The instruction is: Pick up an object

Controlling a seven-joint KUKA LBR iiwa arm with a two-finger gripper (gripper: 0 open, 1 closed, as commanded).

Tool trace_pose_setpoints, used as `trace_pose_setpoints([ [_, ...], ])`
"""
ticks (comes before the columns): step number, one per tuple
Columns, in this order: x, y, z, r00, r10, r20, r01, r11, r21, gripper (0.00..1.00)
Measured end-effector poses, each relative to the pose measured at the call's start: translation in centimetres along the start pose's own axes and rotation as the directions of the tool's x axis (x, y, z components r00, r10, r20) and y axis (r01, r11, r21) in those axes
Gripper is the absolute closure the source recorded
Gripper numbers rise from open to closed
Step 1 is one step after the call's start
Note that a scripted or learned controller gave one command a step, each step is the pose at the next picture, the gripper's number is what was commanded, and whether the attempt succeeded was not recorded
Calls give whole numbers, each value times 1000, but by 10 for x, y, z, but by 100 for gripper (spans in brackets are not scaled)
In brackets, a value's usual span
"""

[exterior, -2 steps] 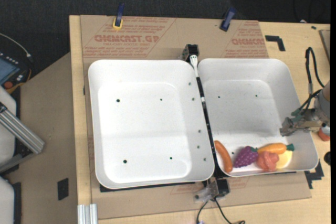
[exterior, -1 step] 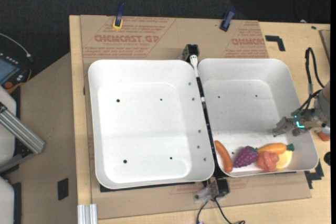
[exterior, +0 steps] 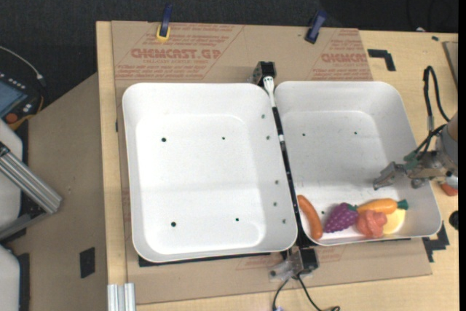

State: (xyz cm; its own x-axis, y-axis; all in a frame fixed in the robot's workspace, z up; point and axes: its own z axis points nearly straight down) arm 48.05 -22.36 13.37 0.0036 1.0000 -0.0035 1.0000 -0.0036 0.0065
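Along the near wall of the right bin (exterior: 342, 95), smooth plastic toy food was seen bunched together: an orange sausage-like piece (exterior: 309, 216), knobbly purple grapes (exterior: 341, 217), a reddish lump (exterior: 370, 225) and an orange carrot (exterior: 380, 205) over something pale yellow. Just beyond, by the bin's right rim, the gripper (exterior: 397, 172) was found hanging with nothing between its fingers, though whether the jaws were apart or together could not be told. Farther back, two blue clamps (exterior: 316, 27) were noted on the cardboard sheet (exterior: 240, 47).

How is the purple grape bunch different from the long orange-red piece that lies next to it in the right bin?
The grape bunch is purple, lumpy and compact; the long orange-red piece is smooth, slim and stretched out. The orange-red piece lies nearest the divider between the bins, while the grape bunch sits further right, beside the other toy foods. Both lie along the near edge of the right bin.
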Motion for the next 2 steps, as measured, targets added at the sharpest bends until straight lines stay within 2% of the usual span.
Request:
trace_pose_setpoints([
  [1, 2, 27, 40, 1000, -6, -7, 6, 1000, 7, 0],
  [2, 2, 26, 39, 1000, -6, -6, 6, 1000, 7, 0],
])
